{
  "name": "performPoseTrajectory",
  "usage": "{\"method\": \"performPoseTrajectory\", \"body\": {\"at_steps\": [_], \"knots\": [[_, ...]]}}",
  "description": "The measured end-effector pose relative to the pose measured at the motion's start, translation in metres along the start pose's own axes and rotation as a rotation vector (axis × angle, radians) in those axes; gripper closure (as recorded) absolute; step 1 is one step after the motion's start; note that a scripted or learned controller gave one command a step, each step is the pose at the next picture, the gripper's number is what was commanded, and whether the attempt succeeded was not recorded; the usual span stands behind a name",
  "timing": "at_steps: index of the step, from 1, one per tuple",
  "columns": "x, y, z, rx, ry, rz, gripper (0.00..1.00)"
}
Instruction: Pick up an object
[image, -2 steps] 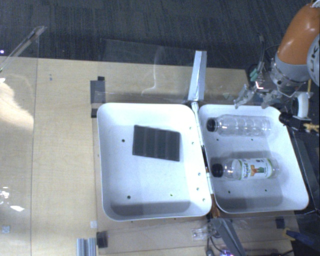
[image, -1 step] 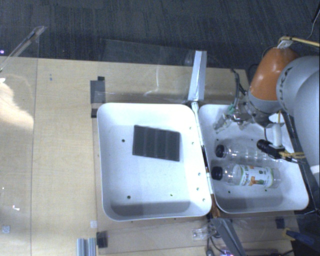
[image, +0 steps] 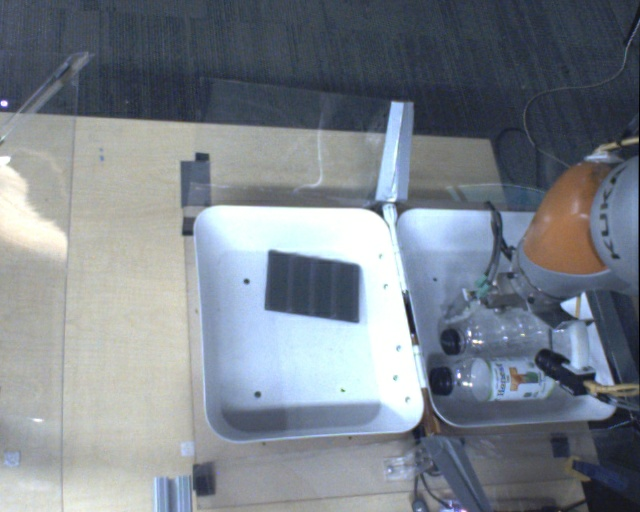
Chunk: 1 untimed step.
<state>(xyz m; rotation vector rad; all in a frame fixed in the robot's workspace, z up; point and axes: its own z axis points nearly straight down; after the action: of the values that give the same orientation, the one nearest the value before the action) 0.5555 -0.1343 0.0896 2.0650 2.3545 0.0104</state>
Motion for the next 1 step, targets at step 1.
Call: {"method": "performPoseTrajectory", "body": {"at_steps": [1], "knots": [[0.042,-0.0151,-0.001,-0.005,-0.001,-0.098,0.0]]}}
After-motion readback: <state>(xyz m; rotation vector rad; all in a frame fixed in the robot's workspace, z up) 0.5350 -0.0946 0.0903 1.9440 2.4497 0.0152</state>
